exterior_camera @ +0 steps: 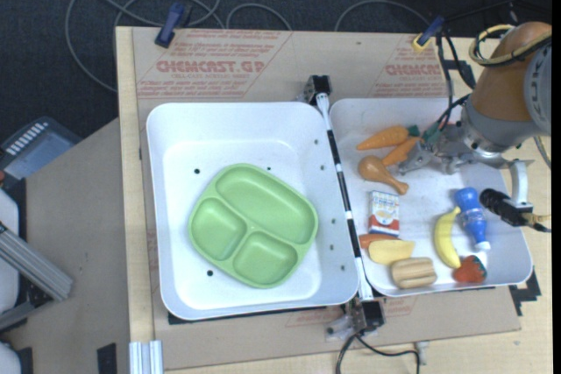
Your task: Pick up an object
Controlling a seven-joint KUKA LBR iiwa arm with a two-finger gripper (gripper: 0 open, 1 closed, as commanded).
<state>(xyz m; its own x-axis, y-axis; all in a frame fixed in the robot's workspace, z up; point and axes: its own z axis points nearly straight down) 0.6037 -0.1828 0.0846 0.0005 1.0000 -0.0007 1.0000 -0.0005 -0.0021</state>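
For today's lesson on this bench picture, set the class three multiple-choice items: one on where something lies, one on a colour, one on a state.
1. Where does the green divided plate lie?
A. In the left bin
B. In the right bin
C. On the floor

2. What colour is the banana?
A. Red
B. Yellow
C. Blue

3. How does the blue bottle rest?
A. Standing upright
B. Hanging in the air
C. Lying on its side

Answers:
1. A, since the plate sits inside the left bin.
2. B, since the banana beside the bottle is yellow.
3. C, since the bottle lies flat on the floor of the right bin.
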